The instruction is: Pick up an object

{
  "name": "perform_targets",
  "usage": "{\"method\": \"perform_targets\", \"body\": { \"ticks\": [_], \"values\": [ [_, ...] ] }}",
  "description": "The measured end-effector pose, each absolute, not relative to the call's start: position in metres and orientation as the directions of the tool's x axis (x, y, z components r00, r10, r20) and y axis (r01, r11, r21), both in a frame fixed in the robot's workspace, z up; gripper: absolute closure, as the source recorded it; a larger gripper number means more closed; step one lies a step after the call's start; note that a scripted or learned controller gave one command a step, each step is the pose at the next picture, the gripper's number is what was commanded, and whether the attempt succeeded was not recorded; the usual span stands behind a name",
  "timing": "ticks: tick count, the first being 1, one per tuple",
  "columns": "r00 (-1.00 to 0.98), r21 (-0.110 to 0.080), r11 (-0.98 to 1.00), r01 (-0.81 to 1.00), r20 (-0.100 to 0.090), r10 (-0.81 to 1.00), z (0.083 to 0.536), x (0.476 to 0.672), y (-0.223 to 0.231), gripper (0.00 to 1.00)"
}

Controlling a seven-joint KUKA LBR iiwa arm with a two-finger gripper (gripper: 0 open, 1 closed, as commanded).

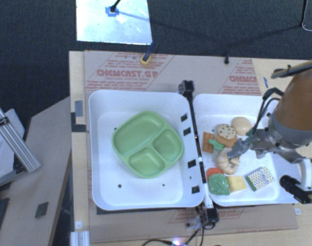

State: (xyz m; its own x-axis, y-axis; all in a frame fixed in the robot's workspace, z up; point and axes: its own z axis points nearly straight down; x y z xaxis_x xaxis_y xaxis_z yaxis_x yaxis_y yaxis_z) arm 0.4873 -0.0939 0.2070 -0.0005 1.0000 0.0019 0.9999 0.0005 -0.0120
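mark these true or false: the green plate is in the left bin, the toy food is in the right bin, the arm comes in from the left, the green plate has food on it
1. The green divided plate lies in the left bin. True.
2. The toy food, such as the cookie, lies in the right bin. True.
3. The arm comes in from the left. False: it reaches in from the right, with the gripper over the food pile.
4. The green divided plate has food on it. False: its compartments are bare.
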Motion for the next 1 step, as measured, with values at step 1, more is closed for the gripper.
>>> {"method": "perform_targets", "body": {
  "ticks": [1],
  "values": [
    [-0.003,0.001,0.003,1.000,0.000,1.000,0.2129,0.4901,-0.0938,0.00]
  ]
}}
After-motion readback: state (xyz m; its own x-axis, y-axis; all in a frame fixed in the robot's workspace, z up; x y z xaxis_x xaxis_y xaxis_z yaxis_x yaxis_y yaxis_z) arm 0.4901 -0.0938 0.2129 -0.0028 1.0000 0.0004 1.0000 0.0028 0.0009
